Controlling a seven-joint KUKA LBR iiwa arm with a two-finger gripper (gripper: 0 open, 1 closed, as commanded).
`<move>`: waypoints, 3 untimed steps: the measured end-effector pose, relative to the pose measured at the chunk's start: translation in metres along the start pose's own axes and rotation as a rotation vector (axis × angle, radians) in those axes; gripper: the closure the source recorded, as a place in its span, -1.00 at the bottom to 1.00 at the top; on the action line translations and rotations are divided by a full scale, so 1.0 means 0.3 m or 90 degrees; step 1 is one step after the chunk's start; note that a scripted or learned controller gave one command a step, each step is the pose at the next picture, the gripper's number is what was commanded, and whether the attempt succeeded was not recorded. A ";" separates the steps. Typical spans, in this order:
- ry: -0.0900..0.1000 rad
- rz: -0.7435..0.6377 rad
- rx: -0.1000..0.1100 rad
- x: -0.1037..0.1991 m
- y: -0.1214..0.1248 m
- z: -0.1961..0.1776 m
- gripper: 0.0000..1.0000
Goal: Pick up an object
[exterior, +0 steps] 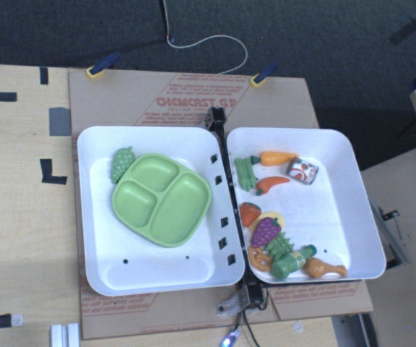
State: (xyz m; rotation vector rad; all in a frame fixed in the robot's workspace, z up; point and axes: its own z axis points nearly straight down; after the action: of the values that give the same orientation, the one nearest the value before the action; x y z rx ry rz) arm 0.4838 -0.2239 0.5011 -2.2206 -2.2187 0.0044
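Jaws' state could not be told. Best target was probably the small can (302, 170), lying apart right of the carrot (278, 157), approached squarely from above.

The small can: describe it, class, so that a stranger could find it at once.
Look in the right-hand white bin, near its far edge. The small can lies just right of an orange carrot. Among the toy foods, it alone is silvery with a red-and-white label.
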 end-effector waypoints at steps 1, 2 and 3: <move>-0.001 -0.001 -0.002 0.001 0.001 0.063 1.00; -0.001 -0.001 -0.002 0.001 0.001 0.110 1.00; -0.001 -0.001 -0.001 0.002 0.002 0.174 1.00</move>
State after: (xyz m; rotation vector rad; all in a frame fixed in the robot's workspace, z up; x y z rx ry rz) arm 0.4841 -0.2234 0.4489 -2.2205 -2.2219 0.0030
